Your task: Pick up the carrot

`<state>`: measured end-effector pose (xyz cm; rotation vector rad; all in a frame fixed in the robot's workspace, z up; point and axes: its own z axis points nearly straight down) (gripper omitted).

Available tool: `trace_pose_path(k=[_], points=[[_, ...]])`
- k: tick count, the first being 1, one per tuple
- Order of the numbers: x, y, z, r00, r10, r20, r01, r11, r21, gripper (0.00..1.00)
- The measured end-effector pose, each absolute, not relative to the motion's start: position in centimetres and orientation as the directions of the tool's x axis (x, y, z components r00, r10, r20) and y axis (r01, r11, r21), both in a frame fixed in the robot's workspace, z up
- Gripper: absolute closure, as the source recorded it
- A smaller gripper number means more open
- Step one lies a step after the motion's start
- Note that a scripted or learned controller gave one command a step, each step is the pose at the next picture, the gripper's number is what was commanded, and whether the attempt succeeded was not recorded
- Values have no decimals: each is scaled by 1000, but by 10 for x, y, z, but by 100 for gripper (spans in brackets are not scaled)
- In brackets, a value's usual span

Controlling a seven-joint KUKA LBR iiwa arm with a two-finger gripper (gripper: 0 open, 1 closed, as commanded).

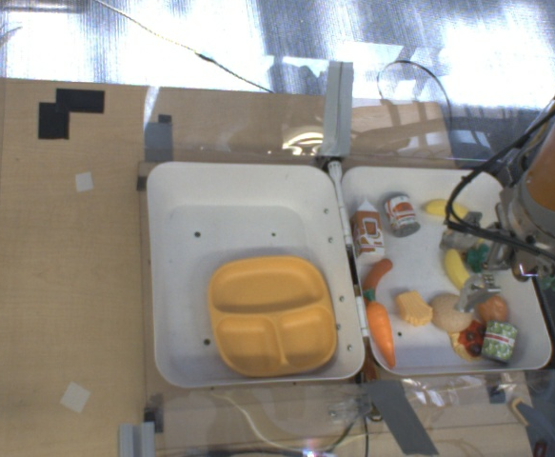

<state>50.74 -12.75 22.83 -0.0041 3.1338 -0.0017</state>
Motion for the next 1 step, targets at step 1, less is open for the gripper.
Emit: trace_pose_path(k=[1], points=[[506, -82, 97, -1000, 5, -5, 5, 1000, 1, 0]])
